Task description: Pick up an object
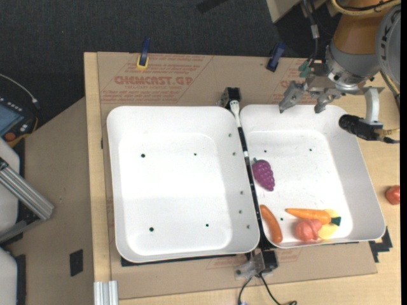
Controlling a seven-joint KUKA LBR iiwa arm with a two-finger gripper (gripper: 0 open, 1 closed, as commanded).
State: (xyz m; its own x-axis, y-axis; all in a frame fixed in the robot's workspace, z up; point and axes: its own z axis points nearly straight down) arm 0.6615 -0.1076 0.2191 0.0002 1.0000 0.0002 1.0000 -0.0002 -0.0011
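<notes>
- The gripper (301, 100) is seen hanging above the far rim of the right bin (356, 170), with its fingers (286, 101) spread apart and nothing between them.
- Every candidate object is gathered at the opposite, near side of that bin: a purple grape bunch (263, 174) lies just beside the dividing wall, a small reddish sausage-like piece (271, 223) lies near the front left corner, and a carrot (310, 214) rests touching a pink-and-yellow cluster (313, 231) by the front rim.
- The left bin (175, 176) holds nothing to be grasped, so a descent there is judged to be wasted.
- A long traverse across the bin is needed, and a small aiming error could be carried into the final descent.
- The grape bunch is pressed close to the wall; one finger could be driven onto the rim or the divider instead of slipping beside the fruit.
- The carrot and the cluster are crowded together, so two things could be pinched at once, or one could be nudged aside and the grasp lost.
- The rounded, smooth-looking shapes are judged likely to squirt out as the fingers are closed.
- The front rim could be struck if the approach is made too low near the cluster.
- A red item (392, 195) lies outside the bin on the surface (381, 151); it is judged an unlikely target.
</notes>
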